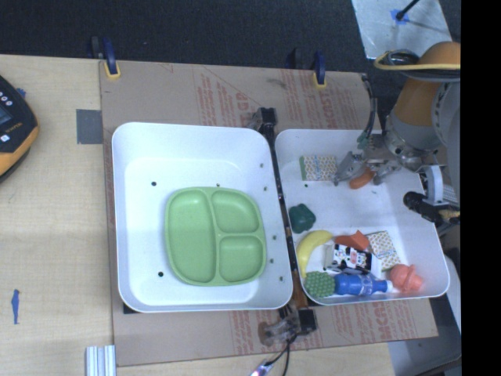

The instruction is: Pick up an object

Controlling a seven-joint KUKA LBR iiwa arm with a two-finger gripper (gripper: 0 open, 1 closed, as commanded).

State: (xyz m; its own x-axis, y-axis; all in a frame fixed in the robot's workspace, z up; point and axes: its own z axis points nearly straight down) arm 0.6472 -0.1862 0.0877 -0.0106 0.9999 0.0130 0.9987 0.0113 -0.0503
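My gripper [362,175] is down in the far part of the right bin [423,233], reaching in from the right. Its fingers stand open, and a small orange piece [361,182] lies between them on the bin floor. Just left of it lies a patterned card [318,167]. Toward the near side are a dark green lump [301,216], a yellow banana [311,246], an orange wedge [356,240], a black-and-white box [349,258], a blue bottle [360,287], a green mesh item [318,284] and a pink toy [404,278].
The left bin [141,155] holds a green divided plate [214,236]. A yellow and black device [12,131] lies at the bench's left edge. Clamps [110,59] hold the board at the far side. The arm's grey body and orange band [434,61] stand over the right bin's far right corner.
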